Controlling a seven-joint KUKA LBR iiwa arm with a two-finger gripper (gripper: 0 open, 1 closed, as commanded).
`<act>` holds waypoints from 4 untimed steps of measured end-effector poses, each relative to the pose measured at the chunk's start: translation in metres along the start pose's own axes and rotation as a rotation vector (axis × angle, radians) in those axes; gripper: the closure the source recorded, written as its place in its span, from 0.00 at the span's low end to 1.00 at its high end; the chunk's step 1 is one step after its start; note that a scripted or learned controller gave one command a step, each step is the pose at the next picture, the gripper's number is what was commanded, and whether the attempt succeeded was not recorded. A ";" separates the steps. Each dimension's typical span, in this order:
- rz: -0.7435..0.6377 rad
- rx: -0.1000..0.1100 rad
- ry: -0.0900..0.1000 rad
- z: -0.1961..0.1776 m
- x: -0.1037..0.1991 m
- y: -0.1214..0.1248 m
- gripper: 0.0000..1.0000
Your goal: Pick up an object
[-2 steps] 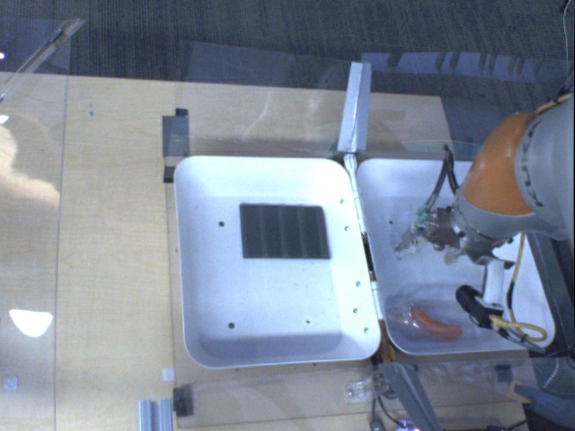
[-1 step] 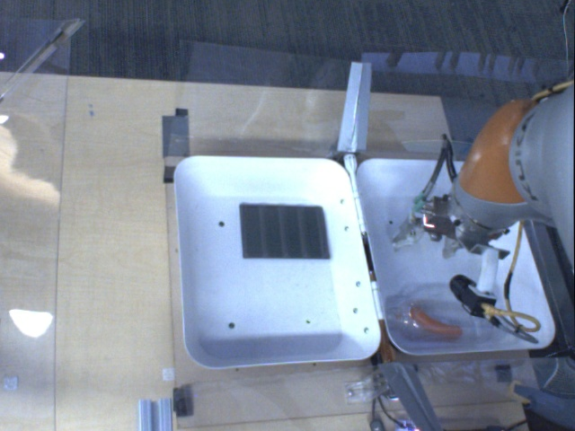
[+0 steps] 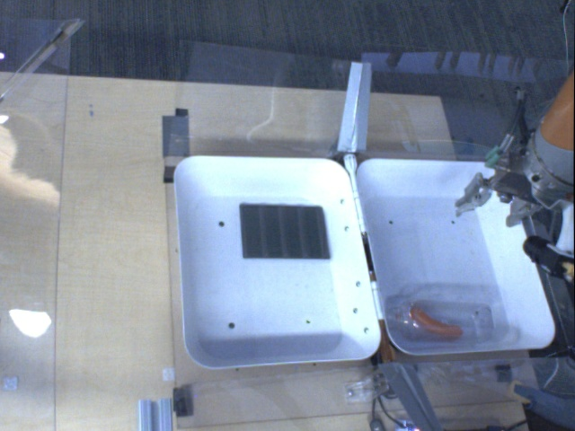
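In the right bin [image 3: 422,241], near its front edge, a clear plastic bottle [image 3: 467,317] lies on its side with an orange, sausage-shaped piece [image 3: 435,323] inside it. A dark ribbed rectangular pad [image 3: 283,232] lies flat in the middle of the left bin [image 3: 207,312]. My gripper [image 3: 492,203] hangs over the back right part of the right bin, well behind the bottle. Its two fingers [image 3: 470,197] are spread apart and open, with nothing between them.
A grey metal bar [image 3: 355,106] runs back from the joint between the two bins. Clear plastic sheeting [image 3: 54,205] covers the wooden bench to the left. Cables and brackets [image 3: 395,398] sit below the front edge of the bins.
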State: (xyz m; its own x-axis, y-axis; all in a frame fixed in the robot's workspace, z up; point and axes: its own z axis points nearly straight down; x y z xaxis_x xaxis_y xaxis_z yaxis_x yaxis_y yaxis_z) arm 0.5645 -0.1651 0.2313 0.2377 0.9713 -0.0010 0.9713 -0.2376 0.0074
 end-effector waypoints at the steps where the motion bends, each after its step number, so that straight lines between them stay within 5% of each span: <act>1: 0.096 0.007 0.000 -0.012 -0.038 -0.050 0.00; 2: -0.004 -0.009 0.004 0.141 0.027 -0.082 0.00; 3: -0.078 -0.007 -0.001 0.142 -0.013 -0.014 0.00; 4: 0.011 0.000 0.000 0.037 -0.027 -0.024 0.00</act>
State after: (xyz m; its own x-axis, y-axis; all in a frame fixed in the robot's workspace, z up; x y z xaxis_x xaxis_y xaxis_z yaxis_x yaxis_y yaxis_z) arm 0.5346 -0.1859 0.1943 0.2484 0.9687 -0.0009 0.9686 -0.2484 0.0079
